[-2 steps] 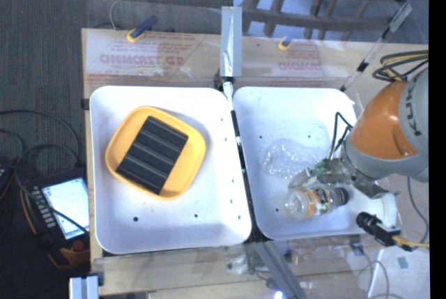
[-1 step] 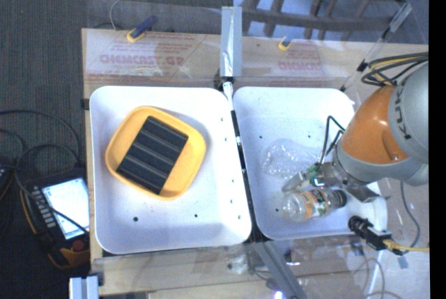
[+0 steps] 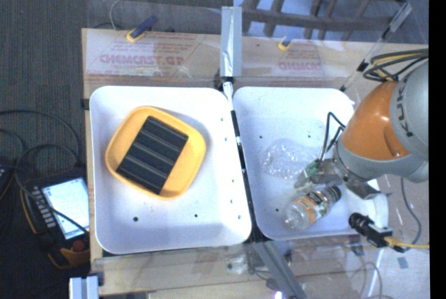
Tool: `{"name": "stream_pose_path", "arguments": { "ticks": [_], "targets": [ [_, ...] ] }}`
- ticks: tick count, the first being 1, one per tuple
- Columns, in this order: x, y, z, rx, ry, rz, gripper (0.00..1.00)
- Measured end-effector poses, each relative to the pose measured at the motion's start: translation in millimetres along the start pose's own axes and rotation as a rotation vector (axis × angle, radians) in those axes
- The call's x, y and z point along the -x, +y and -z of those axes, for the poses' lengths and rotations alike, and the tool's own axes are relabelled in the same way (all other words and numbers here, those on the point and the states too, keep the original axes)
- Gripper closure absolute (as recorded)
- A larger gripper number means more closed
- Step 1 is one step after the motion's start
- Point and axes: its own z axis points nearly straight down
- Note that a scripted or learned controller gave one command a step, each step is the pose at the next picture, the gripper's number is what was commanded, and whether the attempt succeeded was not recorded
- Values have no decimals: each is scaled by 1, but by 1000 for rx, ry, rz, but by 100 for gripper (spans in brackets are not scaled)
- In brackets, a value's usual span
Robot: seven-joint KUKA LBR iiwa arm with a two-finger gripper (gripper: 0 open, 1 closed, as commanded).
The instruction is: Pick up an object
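Camera view: clear plastic bottle [image 3: 311,205] lying near right bin's [image 3: 279,106] front edge, long axis slanting toward front-left. Gripper [image 3: 333,178] just above bottle's far-right end, under orange wrist; grip state impossible to tell.

Yellow dish [image 3: 156,152] in left bin [image 3: 111,221]; bottle [image 3: 311,205], arm [image 3: 380,134] over right bin [image 3: 279,109].

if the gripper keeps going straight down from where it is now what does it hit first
Most likely the clear plastic bottle lying on its side in the right bin. The gripper sits right above it, though the slanted view leaves the gap between them unclear.
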Motion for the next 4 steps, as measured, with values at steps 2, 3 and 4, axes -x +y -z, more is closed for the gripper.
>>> {"name": "stream_pose_path", "arguments": {
  "ticks": [2, 3, 4],
  "targets": [
    [15, -3, -11, -7, 7, 30, 0],
    [15, -1, -1, -2, 7, 31, 100],
    [2, 87, 167, -18, 1, 38, 100]
  ]
}}
